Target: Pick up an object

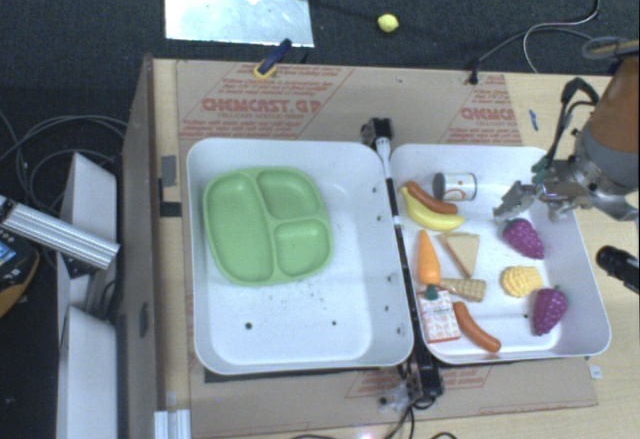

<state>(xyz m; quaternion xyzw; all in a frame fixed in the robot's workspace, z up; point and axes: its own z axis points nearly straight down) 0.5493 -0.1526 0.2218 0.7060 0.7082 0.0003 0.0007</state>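
Right now we see the gripper [533, 198] spread open over the right bin [590, 327], holding nothing

Its fingers reach toward the left from the right edge of the frame, the nearer fingertip [512, 203] hanging just above a purple grape bunch [523, 237], and we cannot tell whether they touch. Below that sit a yellow corn piece [521, 280] and a second purple bunch [547, 309]. Further left in the same bin we find a banana [432, 213] with a sausage [425, 197] across it, a small can [458, 187], a carrot [428, 257], a bread slice [463, 251] and another sausage [476, 326]. At frame centre-left, the left bin [300, 347] holds a green divided plate [268, 225]
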